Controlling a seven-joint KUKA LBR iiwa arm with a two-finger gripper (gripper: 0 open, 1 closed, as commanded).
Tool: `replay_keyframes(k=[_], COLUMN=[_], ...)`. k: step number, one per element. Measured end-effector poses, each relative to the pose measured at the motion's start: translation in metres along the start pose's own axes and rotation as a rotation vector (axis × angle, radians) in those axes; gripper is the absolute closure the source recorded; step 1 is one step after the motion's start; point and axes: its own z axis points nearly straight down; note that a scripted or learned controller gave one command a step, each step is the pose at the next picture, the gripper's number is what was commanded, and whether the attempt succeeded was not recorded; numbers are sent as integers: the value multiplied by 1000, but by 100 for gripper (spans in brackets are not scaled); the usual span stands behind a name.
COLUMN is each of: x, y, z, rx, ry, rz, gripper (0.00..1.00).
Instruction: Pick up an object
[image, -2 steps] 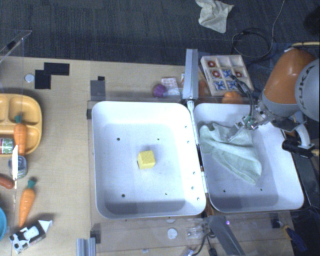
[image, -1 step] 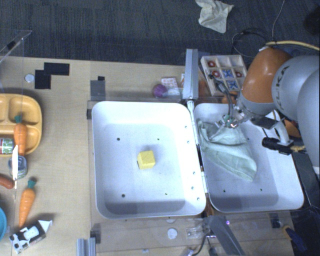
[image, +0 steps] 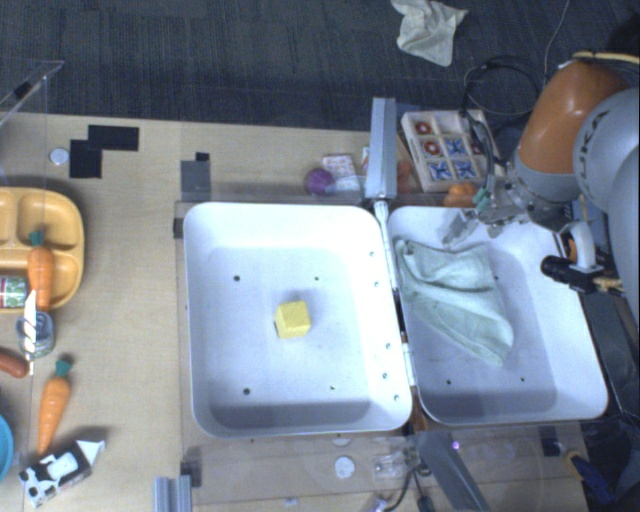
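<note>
Lowest and nearest lies the right bin's front rim (image: 510, 412), with the pale cloth (image: 462, 298) just below my gripper (image: 468, 228). It looks soft, light and floppy; I'd pinch a raised fold near its top edge. My arm reaches in from the right, wrist tilted down over the bin's back corner; grip state unclear.

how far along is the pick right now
Nothing looks picked yet. The yellow block lies alone on the left bin floor, and the pale cloth lies crumpled in the right bin. In hand: the tool sits low at the cloth's far edge. Left: gripping something and lifting it clear.
</note>
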Motion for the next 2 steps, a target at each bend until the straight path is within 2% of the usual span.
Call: replay_keyframes(k=[1,2], x=[-28,25], y=[-39,-42], z=[43,41], rx=[-4,-9], ry=[-2,-5], rz=[-103,-278], gripper=[0,0])
